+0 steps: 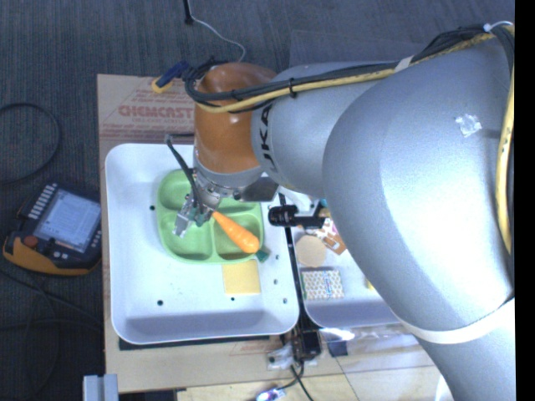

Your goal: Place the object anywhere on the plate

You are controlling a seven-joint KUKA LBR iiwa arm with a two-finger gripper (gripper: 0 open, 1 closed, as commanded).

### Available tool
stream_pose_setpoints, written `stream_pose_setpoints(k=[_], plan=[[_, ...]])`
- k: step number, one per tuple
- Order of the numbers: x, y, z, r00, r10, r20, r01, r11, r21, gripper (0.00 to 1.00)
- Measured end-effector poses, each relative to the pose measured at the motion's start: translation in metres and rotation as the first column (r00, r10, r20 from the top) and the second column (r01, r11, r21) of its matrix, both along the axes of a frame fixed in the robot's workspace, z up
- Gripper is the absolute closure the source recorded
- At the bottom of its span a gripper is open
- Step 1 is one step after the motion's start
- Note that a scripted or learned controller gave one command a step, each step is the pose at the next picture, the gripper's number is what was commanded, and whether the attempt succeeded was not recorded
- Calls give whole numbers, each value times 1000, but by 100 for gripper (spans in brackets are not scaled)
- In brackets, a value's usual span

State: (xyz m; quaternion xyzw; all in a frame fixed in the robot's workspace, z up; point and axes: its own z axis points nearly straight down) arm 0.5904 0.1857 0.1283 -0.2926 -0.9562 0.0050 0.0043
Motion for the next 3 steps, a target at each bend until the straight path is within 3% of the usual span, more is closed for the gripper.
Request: stream_pose_setpoints(k=[1,2,3], plan=[[-31,47,77,999,-29,18,28,1000,11,100],[-32,46,82,1000,-29,13,28,1000,6,100],[-32,46,82,1000,-29,12,29,1000,6,0]])
